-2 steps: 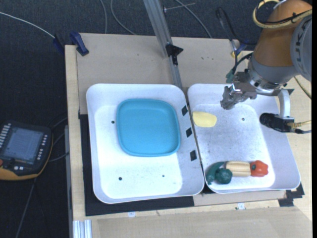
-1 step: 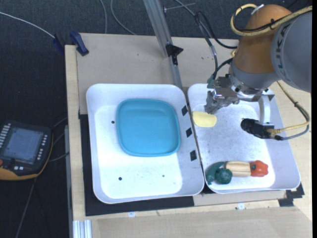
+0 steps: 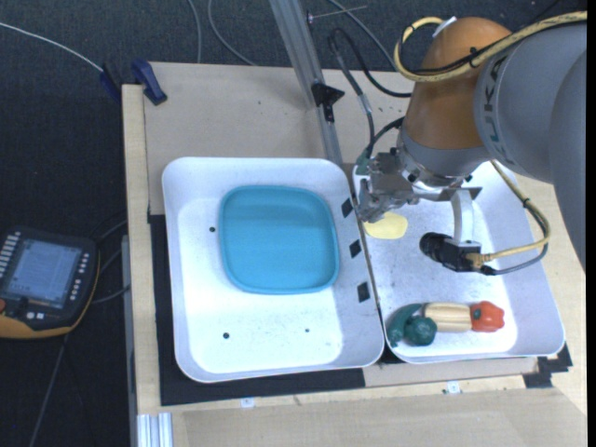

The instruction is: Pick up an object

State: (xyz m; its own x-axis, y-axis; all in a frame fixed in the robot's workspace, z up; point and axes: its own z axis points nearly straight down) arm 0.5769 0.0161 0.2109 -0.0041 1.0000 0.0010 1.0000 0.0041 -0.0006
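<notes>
Tool (image 3: 380,203) hangs just above a pale yellow object (image 3: 386,226) near the right bin's (image 3: 521,250) left wall; its state I cannot tell. Descending, it may strike this wall and miss.

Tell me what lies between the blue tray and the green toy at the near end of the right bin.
In the camera view, between the blue tray and the green toy: bare white floor of the left bin, then the bins' adjoining rims.
</notes>
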